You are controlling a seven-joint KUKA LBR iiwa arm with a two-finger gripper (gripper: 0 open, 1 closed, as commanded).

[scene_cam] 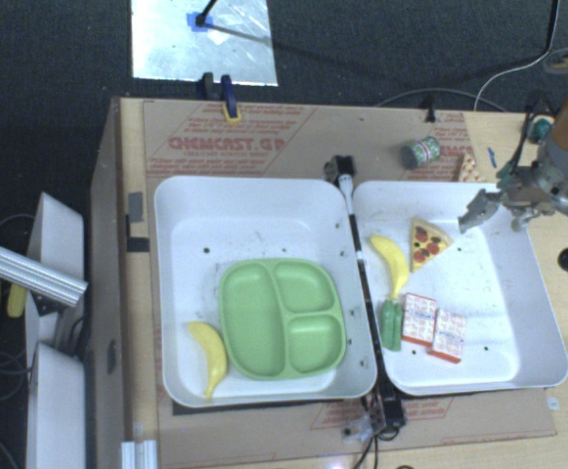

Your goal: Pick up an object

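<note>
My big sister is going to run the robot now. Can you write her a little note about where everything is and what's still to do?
Gripper: above the right bin's upper right area, holding nothing that can be seen.
Right bin: pizza slice, banana, green block, two red-and-white cartons.
Left bin: green divided plate and a second banana beside it.
On the board behind the bins: a small can.
Done: nothing picked yet.
Left: grasp one object and lift it. The pizza slice is nearest the gripper.
</note>
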